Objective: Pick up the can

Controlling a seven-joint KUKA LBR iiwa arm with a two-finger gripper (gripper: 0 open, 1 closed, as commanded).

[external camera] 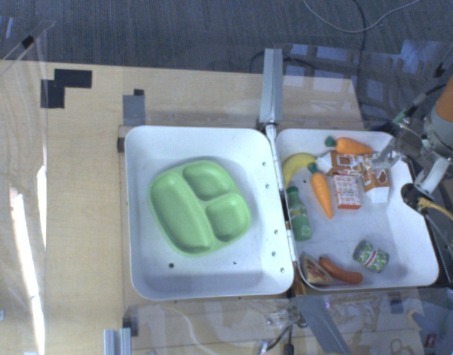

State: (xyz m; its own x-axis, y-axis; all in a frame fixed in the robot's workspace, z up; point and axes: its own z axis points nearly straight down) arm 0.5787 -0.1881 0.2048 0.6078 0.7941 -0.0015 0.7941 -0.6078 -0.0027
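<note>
— Camera view: where's the can?
— Short, round, green-labelled, lying near-right in the right bin.
— And the gripper?
— Metal, far-right, well apart from it; its grip I cannot tell.

We see smooth white plastic in both bins, a matt green plastic tray, glossy toy carrots (plastic by the sheen), a pale wood-look bench, and a printed-label can.
</note>
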